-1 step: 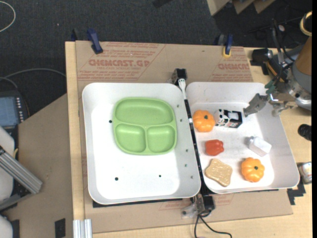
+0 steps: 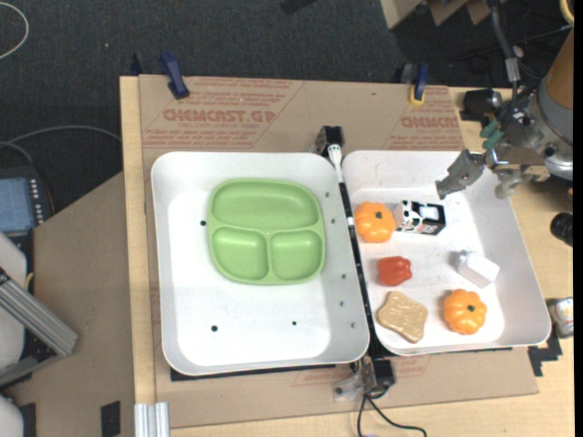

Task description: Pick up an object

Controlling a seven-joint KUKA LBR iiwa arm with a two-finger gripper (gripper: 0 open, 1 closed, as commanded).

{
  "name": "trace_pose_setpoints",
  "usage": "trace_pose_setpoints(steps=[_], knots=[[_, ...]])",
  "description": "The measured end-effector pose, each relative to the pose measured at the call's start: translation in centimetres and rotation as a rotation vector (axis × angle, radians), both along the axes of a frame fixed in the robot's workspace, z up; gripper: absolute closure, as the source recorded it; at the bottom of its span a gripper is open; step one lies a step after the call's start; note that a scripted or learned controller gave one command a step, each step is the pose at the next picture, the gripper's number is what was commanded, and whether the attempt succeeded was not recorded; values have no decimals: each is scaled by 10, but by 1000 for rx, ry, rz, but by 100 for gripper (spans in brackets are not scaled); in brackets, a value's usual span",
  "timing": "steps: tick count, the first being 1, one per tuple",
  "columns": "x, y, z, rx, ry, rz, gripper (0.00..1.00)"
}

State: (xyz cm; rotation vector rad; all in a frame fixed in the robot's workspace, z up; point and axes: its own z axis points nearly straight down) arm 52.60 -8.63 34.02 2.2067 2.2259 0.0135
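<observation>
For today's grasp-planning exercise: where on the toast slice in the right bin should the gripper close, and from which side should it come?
Come straight down on the toast slice, closing across its narrower width. It lies flat, apart from the red pepper and pumpkin, so both side edges look free.

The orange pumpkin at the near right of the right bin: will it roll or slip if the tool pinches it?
The pumpkin looks rounded and glossy, so it may slip out of a pinch or roll when nudged. It seems a small hollow toy, probably light and stiff. It sits apart from the bread slice and the white block, so a push should not disturb them straight away.
</observation>
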Motion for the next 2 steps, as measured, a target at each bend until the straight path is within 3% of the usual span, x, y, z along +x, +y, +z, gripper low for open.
trace_pose_setpoints(steps=[1, 2], knots=[[-47, 78, 3, 2, 13, -1, 0], [-47, 148, -24, 1, 17, -1, 0]])
